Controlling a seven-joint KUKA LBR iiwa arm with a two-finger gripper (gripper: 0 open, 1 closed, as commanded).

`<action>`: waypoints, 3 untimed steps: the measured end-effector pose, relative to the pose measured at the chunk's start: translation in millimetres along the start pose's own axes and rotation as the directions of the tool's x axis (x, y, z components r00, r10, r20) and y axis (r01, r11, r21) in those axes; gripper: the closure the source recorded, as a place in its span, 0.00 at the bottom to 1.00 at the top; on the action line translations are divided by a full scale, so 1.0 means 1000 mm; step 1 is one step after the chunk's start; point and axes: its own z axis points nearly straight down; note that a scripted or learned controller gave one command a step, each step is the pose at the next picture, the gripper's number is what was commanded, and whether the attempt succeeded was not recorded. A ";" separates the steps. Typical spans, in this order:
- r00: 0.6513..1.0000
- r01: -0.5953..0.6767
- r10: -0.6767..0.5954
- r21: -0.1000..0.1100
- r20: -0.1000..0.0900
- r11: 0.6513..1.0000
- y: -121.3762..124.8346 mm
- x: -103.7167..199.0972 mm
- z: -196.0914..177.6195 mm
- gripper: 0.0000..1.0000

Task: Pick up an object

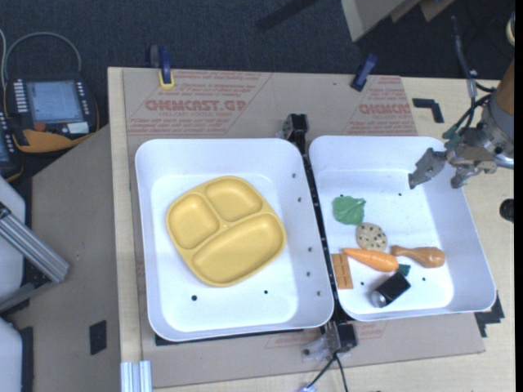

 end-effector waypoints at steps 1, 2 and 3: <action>1.000 0.000 0.000 0.000 0.000 1.000 0.000 0.000 0.000 0.00; 1.000 0.000 0.000 0.001 0.000 1.000 0.001 0.010 0.050 0.00; 1.000 -0.001 0.001 0.005 0.002 1.000 -0.007 0.006 0.106 0.00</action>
